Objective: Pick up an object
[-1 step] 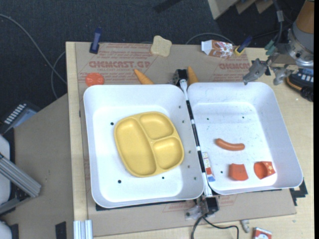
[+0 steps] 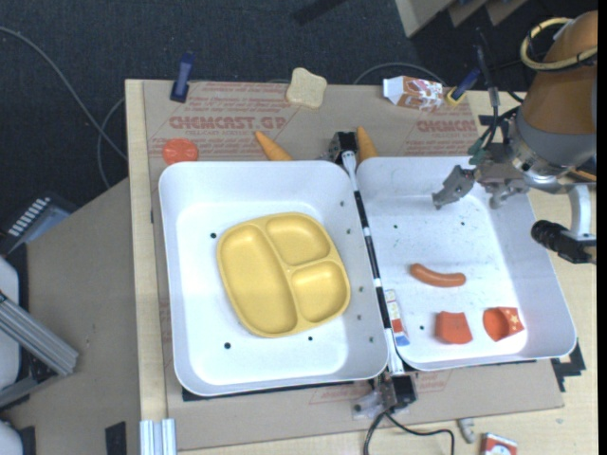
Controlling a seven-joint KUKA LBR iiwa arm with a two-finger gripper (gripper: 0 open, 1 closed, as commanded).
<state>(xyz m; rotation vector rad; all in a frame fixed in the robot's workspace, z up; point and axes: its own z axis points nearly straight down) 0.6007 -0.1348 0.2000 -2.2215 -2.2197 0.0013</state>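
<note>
You see the gripper [image 2: 471, 180] over the far end of the right bin [image 2: 545, 254]. Its fingers cannot be made out clearly enough to tell whether they are spread or closed, and you can see nothing held between them. A grey finger-like part [image 2: 452, 187] juts toward the divider side of that bin, above its bare floor. Behind it, the grey wrist and orange band [image 2: 561, 93] rise past the bin's far right corner.

Taking the right bin as your reference: a toy sausage [image 2: 438, 275] lies on the floor near its middle, well apart from the gripper. Nearer the front wall sit two orange-red pieces, one blocky [image 2: 453, 327] and one with a pale patch [image 2: 503, 322], side by side and apart from each other.

Across the divider from the right bin, the left bin [image 2: 190, 254] holds a yellow three-compartment plate [image 2: 282, 272] lying flat.

Beyond the right bin's far wall, on the cardboard [image 2: 228, 112], you find a small carton [image 2: 413, 92], a toy bread slice [image 2: 306, 87] and a toy carrot [image 2: 271, 146].
</note>
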